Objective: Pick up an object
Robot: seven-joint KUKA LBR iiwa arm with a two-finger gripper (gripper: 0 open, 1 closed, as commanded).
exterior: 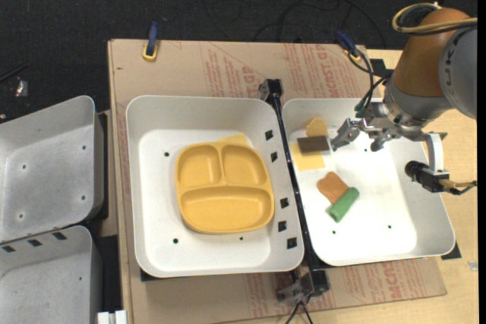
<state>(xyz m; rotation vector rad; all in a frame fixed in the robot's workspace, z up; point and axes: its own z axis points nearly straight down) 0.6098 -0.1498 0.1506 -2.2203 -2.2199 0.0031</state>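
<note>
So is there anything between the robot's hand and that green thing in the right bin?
Nothing visible blocks it. The hand sits above the upper part of the right bin; bare white floor lies between it and the green cylinder. An orange block touches the cylinder's upper-left side, which could crowd a grasp there.

Robotics laboratory test cell. A grey industrial arm [448, 64] with an orange band reaches over a plywood tabletop [197, 61] stamped with red lettering, which carries two white bins [144, 163] held by clamps [151, 42] (blue-handled, at the rear edge). Loose black cables [304, 4] trail across a dark speckled floor [61, 4]; spare white panels [45, 155] lie at left.
</note>
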